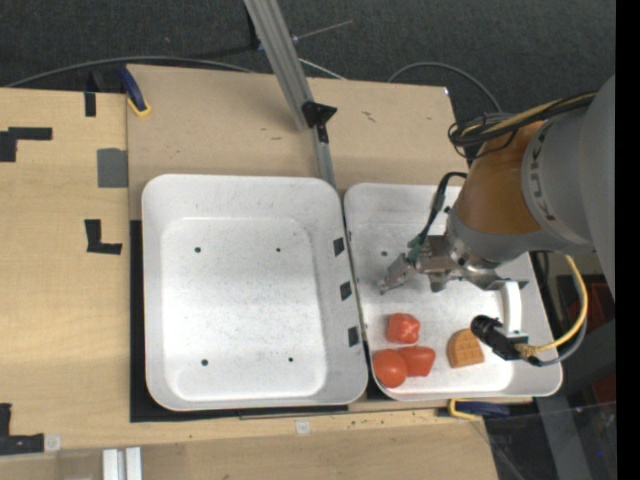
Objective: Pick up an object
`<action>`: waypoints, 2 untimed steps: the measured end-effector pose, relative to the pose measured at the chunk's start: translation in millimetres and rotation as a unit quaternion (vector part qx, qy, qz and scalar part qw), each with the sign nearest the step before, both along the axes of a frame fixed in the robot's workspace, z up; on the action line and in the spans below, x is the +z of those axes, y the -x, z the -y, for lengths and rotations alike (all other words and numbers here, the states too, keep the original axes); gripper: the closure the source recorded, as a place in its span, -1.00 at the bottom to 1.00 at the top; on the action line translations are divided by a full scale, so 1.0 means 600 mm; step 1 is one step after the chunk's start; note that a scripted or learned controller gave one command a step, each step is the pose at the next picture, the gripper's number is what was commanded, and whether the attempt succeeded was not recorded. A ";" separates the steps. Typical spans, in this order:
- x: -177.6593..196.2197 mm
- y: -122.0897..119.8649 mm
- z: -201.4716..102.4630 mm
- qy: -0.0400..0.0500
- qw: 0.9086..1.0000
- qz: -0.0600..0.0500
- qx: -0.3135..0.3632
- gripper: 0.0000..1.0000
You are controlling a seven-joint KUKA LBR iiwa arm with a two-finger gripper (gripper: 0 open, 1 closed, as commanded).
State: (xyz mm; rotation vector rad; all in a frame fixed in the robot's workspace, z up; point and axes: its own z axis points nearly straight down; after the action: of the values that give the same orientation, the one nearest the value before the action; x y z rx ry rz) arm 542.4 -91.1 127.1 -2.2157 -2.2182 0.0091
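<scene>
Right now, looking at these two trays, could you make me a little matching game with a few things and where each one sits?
Things:
1. gripper
2. tan waffle-like piece
3. red pieces
4. left bin

Places:
a. near corner of the right bin, beside the divider
b. above the right bin's floor, mid-bin
c. beside the right bin, nothing inside
d. right of the red pieces

Pairs: 1-b, 2-d, 3-a, 4-c

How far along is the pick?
Done: the arm is over the right bin, gripper above the objects. In hand: nothing visible between its fingers. Left: the whole grasp; the three red pieces and the tan piece lie on the bin floor.
</scene>
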 end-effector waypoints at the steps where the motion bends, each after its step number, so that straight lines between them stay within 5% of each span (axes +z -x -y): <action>1: -0.066 0.001 0.000 0.001 1.000 0.003 0.000 -1.00; 2: -0.047 0.000 -0.002 0.000 1.000 0.003 0.000 1.00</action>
State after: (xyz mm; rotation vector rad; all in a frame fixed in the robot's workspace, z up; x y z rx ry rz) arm 542.3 -90.1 99.0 -2.2180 -2.2227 0.0021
